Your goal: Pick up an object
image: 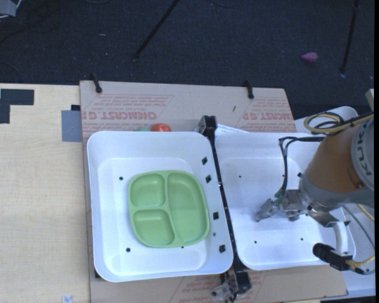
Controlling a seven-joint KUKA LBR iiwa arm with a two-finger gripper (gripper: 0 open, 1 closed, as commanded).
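Observation:
A light green divided plate (168,207) with three compartments lies flat in the left white bin (107,169). My gripper (266,210) hangs low over the floor of the right white bin (252,163), near its middle and pointing left. The grey arm with its orange band (336,164) reaches in from the right. I see nothing held at the gripper's tip.
A small red-orange object (160,128) and a bit of green (142,129) sit just behind the left bin's back rim, on the cardboard sheet (177,106). A black divider (218,194) runs between the two bins. A pale wooden table (31,201) extends to the left.

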